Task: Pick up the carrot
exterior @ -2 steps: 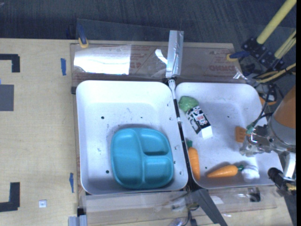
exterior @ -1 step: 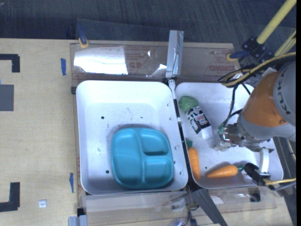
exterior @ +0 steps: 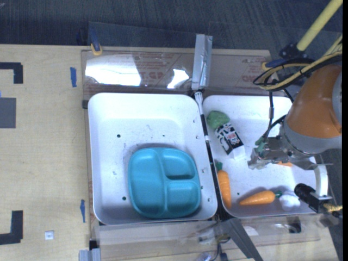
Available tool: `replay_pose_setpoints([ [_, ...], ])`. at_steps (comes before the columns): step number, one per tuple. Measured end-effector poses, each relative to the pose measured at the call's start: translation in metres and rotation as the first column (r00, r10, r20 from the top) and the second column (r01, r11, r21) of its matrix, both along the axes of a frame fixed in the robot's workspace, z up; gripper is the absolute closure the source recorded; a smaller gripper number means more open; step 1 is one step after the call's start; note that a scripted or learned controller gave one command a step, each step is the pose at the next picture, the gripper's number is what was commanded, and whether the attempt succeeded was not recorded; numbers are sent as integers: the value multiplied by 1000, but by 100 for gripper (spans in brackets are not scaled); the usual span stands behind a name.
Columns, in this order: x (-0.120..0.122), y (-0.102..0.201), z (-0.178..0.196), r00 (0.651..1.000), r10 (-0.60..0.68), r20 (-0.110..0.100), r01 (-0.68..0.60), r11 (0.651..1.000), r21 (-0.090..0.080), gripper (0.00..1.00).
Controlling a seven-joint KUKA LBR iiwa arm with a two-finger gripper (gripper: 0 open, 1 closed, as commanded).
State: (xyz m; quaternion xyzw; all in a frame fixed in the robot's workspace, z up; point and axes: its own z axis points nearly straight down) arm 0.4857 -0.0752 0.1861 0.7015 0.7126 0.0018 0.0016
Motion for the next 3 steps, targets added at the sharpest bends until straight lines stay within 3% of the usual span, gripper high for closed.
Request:
replay_pose_setpoints([
  [1, -6, -55, -71, 922, 387, -9, -387, 922, 2, 100],
  [2, 17, -147, -99, 982, 191, 0, -191, 982, -4, 100],
  [3, 30, -112, -98, 622, 783, -1, -783, 622, -9, 100],
])
